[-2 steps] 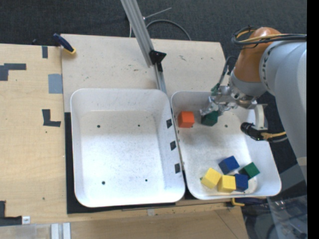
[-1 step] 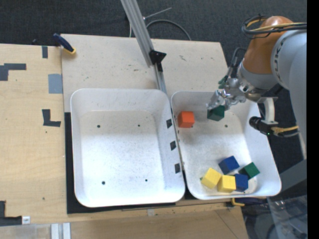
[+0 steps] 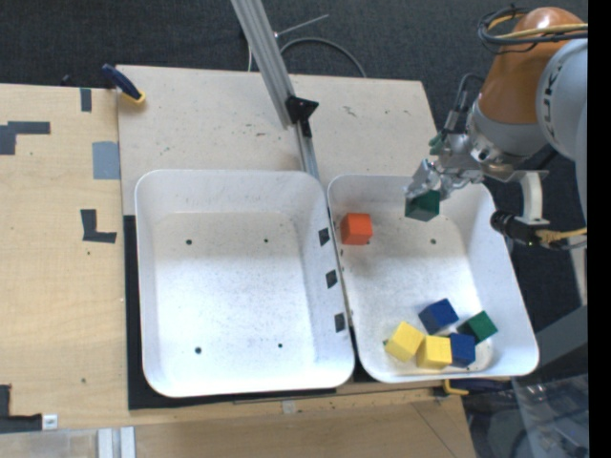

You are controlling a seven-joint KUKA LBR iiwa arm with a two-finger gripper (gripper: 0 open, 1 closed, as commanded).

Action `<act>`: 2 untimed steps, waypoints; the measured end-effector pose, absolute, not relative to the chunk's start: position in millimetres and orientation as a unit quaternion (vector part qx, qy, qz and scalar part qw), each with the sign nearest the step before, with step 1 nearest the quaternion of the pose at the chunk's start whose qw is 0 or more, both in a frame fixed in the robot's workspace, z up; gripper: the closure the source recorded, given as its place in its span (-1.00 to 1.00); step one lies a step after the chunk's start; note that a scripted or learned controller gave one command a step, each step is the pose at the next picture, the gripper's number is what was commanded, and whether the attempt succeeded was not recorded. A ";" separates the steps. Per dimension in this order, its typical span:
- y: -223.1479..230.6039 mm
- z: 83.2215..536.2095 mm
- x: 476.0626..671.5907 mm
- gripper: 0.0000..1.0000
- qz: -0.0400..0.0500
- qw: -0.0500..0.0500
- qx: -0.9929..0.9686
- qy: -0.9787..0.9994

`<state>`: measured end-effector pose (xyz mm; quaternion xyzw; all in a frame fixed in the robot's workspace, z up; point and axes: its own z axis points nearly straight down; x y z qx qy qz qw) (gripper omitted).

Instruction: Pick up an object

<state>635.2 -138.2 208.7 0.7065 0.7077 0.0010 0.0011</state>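
Observation:
My gripper (image 3: 427,191) hangs over the far part of the right bin (image 3: 496,256), shut on a dark green block (image 3: 422,207) that sits between its fingers, lifted off the bin floor. An orange cube (image 3: 357,228) lies on the bin floor to the left of the gripper. At the near right corner of the same bin sits a cluster: two yellow cubes (image 3: 405,341) (image 3: 437,351), two blue cubes (image 3: 438,314) (image 3: 462,348) and a green cube (image 3: 480,326).
The left bin (image 3: 153,256) stands beside the right one, sharing a middle wall. A slanted metal rail (image 3: 263,41) crosses above the far edge of the bins. The grey arm with its orange band (image 3: 530,36) comes in from the right.

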 end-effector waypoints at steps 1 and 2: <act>-132.6 252.0 634.4 1.00 0.001 0.001 0.706 0.708; -74.9 254.8 614.1 1.00 0.000 -0.001 0.705 0.709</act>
